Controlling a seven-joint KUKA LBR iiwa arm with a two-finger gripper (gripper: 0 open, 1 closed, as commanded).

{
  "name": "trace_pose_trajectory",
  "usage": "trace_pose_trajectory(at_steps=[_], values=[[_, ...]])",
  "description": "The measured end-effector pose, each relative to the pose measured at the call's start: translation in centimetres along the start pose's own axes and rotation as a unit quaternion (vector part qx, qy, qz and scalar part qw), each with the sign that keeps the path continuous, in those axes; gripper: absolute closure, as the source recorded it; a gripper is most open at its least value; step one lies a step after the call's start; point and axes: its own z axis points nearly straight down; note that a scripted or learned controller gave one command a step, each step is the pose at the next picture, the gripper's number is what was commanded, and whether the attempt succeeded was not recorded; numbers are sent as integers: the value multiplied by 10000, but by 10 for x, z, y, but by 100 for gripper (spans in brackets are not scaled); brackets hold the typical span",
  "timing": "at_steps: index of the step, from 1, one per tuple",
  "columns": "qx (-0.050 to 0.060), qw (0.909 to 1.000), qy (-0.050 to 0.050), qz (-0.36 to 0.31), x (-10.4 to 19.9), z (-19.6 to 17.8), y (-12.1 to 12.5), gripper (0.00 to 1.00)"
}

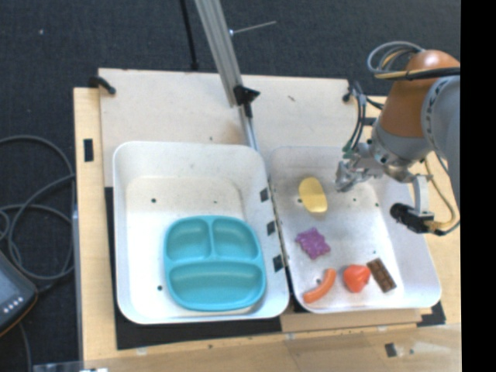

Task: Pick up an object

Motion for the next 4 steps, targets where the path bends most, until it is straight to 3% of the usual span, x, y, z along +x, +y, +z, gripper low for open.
trace_pose_trajectory(at_steps=[2,4], values=[[-9,10000,0,-26,-4,-110,-1,100],[22,10000,16,-48,93,-104,-14,100]])
